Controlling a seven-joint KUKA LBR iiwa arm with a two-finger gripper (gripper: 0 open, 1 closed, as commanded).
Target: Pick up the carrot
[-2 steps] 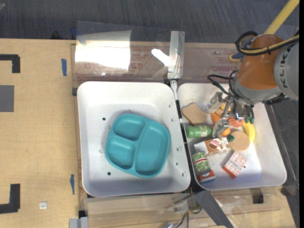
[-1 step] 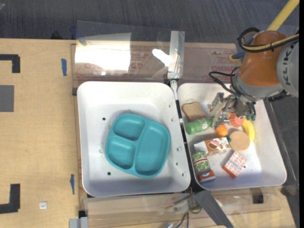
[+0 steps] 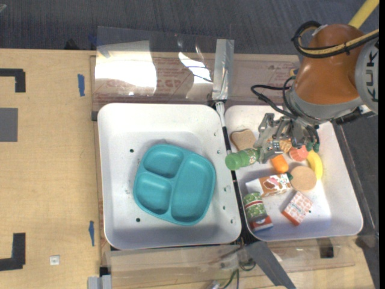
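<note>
The fingers (image 3: 274, 138) hang over the upper middle of the right bin (image 3: 346, 212); whether they are open or closed cannot be told. Just below them lies the carrot (image 3: 280, 163), a small orange piece in the heap of toy food, beside a green piece (image 3: 242, 159) that rests on the divide between the bins. Near it sit a tan round piece (image 3: 303, 177), a yellow banana (image 3: 315, 164), a red-and-white carton (image 3: 298, 208) and a small can (image 3: 255, 208). The left bin (image 3: 114, 125) holds a teal divided plate (image 3: 174, 184). Both bins rest on a pale wooden bench (image 3: 45, 161), with dark grey floor (image 3: 180, 5) along the top of the frame.
</note>
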